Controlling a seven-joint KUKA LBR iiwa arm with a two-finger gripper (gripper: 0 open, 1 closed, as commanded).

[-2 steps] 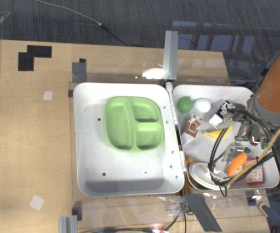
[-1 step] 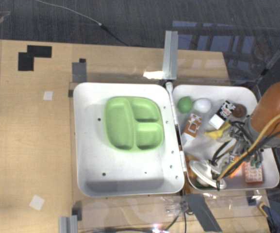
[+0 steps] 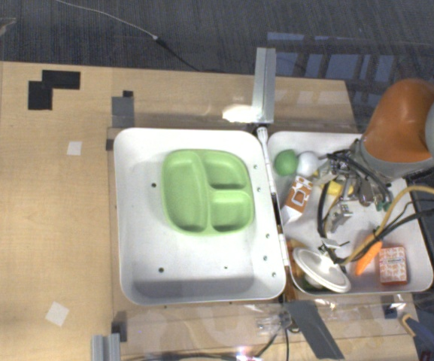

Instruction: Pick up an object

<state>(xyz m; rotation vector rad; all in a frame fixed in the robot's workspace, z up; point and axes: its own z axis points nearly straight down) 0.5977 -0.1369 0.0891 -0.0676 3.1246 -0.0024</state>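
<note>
My gripper (image 3: 341, 210) hangs low over the middle of the right bin (image 3: 424, 277), under the orange wrist band and a tangle of cables. Around it lie a green ball (image 3: 284, 162), a small white ball (image 3: 308, 161), an orange-and-white carton (image 3: 298, 195) and a yellow piece (image 3: 334, 189), the last partly hidden by the gripper. Nearer the front lie an orange carrot (image 3: 367, 255), a pink patterned box (image 3: 392, 265) and a white bowl (image 3: 319, 268). Nothing is visibly held.
The left bin (image 3: 138, 277) holds a green divided tray (image 3: 206, 191) near its centre. A metal post (image 3: 264, 85) stands behind the wall between the bins. The arm's body and cables cover the right bin's upper right part.
</note>
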